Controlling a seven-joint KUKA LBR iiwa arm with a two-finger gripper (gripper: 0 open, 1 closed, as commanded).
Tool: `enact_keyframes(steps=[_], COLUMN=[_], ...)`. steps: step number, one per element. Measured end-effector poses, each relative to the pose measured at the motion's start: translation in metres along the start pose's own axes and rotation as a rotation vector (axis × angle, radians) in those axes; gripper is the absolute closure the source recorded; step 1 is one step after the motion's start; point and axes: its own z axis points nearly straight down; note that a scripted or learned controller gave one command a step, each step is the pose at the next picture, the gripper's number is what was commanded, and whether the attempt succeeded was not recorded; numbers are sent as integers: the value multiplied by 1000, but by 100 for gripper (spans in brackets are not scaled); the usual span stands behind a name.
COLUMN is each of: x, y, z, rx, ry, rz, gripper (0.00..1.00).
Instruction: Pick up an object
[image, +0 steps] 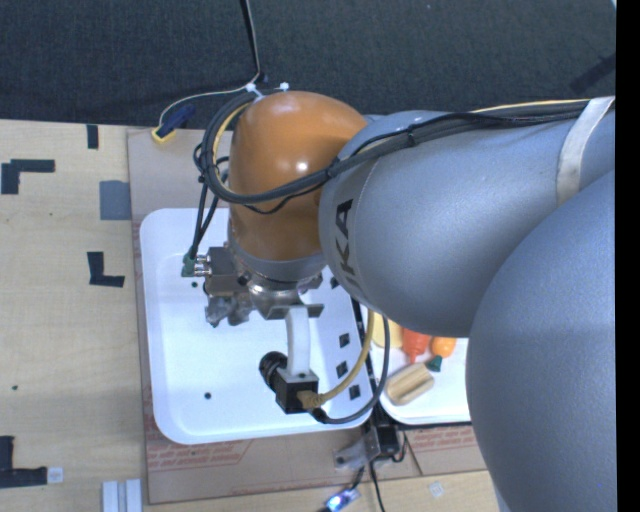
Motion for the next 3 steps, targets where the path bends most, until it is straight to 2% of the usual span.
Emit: enact_keyframes(steps=[1, 2, 3], x=[-1, -1, -1], y=[1, 0, 1], z=[-100, 6, -89], rx=[-12, 4, -10], ry=[6, -3, 5], rz=[1, 4, 2], gripper=[100, 100, 100])
